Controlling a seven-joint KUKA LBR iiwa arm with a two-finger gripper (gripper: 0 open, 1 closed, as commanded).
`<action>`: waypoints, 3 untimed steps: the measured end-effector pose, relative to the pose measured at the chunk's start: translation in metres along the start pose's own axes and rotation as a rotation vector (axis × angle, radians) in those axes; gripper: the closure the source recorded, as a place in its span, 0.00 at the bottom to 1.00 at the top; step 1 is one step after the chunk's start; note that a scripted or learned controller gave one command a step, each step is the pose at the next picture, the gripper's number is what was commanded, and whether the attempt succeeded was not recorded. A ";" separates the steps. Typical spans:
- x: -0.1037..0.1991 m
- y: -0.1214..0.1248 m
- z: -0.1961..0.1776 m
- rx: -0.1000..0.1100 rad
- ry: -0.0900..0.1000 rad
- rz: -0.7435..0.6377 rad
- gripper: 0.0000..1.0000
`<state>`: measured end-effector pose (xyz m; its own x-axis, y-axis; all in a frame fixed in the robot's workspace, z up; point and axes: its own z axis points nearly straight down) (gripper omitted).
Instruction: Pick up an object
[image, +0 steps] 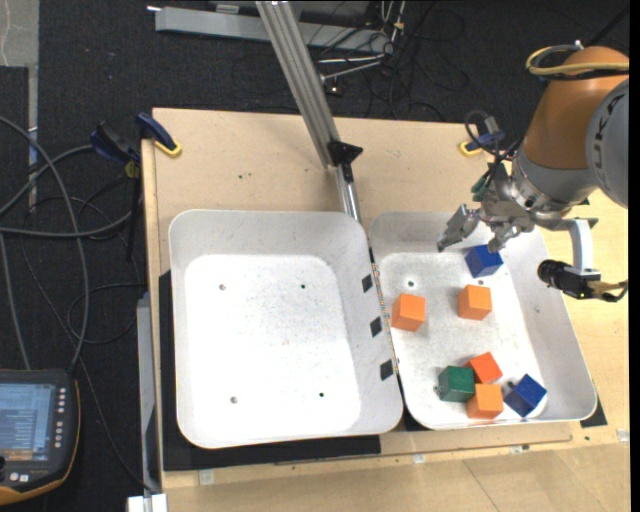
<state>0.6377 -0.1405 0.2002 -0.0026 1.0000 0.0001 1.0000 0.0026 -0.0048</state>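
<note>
Nothing is lifted yet: every block lies on the floor of the right bin (560, 330), so the whole pick is left to do. My gripper (482, 231) hangs over the bin's far end with its fingers spread wide and nothing between them. Just on its near side sits a blue cube (484, 260), close under the right finger; I cannot tell whether the finger touches it. That cube looks like the likeliest target, judging by where I hover. Nearer the middle lie two orange cubes (408, 311), apart from each other. At the near right corner a green block (457, 383), two more orange ones (486, 400) and a second blue cube (525, 394) crowd together. The left bin (190, 300) plays no part. Still ahead: centring over one block, lowering, closing, raising.
</note>
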 end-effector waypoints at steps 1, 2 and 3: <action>0.007 0.006 0.059 0.001 0.000 0.000 0.00; 0.007 0.005 0.108 -0.001 0.000 0.002 0.00; 0.007 0.007 0.094 -0.008 -0.001 0.003 1.00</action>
<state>0.6441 -0.1335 0.1063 0.0006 1.0000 -0.0010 1.0000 -0.0006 0.0028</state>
